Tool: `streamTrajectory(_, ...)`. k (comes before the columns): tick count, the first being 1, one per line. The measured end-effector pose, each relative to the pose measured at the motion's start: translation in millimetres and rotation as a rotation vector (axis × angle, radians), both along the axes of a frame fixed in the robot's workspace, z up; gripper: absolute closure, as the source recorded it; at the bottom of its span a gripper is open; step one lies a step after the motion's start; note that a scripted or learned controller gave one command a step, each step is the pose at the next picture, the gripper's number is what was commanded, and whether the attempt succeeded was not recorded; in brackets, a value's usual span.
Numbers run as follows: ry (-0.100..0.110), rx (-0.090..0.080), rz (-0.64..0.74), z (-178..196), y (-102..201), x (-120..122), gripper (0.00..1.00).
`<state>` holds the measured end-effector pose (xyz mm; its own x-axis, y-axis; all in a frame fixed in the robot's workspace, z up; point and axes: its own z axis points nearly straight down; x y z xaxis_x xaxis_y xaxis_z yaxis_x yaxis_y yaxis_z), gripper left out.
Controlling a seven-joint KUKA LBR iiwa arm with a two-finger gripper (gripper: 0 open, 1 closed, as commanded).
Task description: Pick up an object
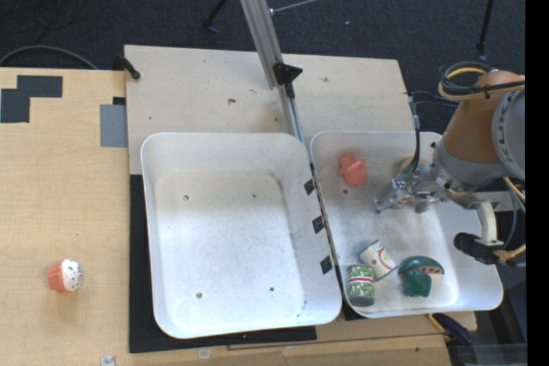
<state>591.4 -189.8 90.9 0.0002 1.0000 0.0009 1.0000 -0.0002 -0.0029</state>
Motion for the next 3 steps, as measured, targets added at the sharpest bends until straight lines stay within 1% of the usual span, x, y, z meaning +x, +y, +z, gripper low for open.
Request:
streamTrajectory(1,0.001,0.000,-0.002,10,0,0,1.00)
streamTrajectory(2,-0.004,-0.001,0.001,52,0,1,1.00)
streamTrajectory(3,-0.005,-0.001,0.002,96,4,2,1.00)
